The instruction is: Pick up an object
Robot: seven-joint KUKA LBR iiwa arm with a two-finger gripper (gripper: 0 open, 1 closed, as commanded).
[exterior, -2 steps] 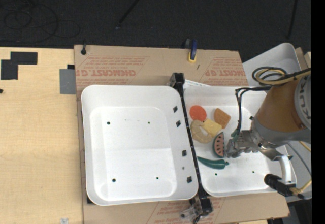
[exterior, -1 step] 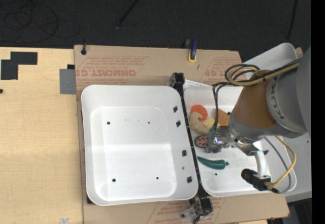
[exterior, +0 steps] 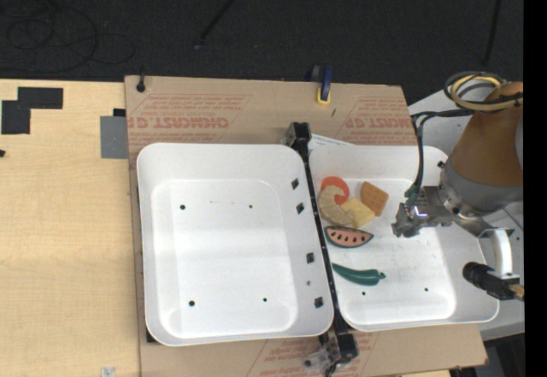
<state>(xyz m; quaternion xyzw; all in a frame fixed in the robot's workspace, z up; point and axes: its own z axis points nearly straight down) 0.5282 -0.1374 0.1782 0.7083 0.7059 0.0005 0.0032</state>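
One watermelon slice (exterior: 349, 237), red, dark-seeded, green-rinded

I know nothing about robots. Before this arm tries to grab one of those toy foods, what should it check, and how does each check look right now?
1. Objects within the right white bin: ok, all sit near its left wall.
2. Gripper above that bin: ok, it is right of the pile.
3. Green pepper-shaped toy standing apart: ok, easiest target, probably.
4. Watermelon slice toy, orange curved piece and tan blocks separated: not ok, clustered.
5. Fingers free: cannot tell.
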